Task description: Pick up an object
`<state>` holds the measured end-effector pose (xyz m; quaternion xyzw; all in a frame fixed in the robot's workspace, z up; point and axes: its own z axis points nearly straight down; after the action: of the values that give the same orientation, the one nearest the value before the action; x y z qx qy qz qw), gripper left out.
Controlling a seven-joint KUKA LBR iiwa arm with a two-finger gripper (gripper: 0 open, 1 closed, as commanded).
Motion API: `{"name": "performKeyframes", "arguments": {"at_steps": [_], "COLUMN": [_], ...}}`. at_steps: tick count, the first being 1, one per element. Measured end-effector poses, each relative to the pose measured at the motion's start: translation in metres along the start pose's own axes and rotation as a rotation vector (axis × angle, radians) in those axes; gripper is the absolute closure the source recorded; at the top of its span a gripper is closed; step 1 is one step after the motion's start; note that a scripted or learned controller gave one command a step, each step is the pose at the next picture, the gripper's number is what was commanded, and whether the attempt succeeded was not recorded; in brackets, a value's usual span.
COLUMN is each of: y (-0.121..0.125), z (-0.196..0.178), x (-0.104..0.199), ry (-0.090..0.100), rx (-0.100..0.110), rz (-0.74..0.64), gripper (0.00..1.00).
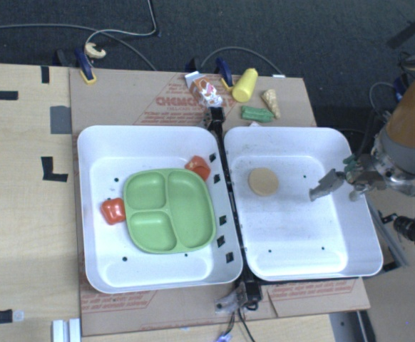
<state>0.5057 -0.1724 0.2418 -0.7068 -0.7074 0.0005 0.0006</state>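
Gripper (326, 187) reaches in over the right-hand rim of the right bin (336, 262), low over the bin floor. One grey finger shows as a slanted bar pointing toward the bin's middle; cannot tell whether the fingers are apart or together, and nothing shows between them. Arm's orange band (409, 123) sits behind and above the gripper, at the frame's right edge.

Nearest thing: a tan round disc (264, 182), lying flat on the right bin's floor, left of the gripper and apart from it, no contact. It rests near the divider between the two bins.

Further left, past the divider, the left bin (93, 262) holds a green divided plate (170, 210), three compartments, lying flat in the bin's middle. A red piece (198, 167) sits at the plate's upper right edge, touching or just beside it; cannot tell which. A second red-orange piece (113, 210) lies just beside the plate's far left edge.

Beyond the bins, up and left from the gripper, on the brown cardboard sheet (157, 98): a yellow bottle-shaped item (244, 84), a green bar (257, 114), a tan cone-like item (270, 102), a small printed packet (202, 87). All well apart from the gripper.

Cardboard lies on the pale wooden worktop (22, 212), far left.
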Motion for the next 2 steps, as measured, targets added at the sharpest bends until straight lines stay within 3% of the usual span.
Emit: {"name": "performKeyframes", "arguments": {"at_steps": [1, 2], "y": [0.048, 0.082], "z": [0.031, 0.114], "x": [0.062, 0.075], "ry": [0.000, 0.000], "rx": [0.000, 0.003], "rz": [-0.002, 0.000], "gripper": [0.00, 0.00]}}
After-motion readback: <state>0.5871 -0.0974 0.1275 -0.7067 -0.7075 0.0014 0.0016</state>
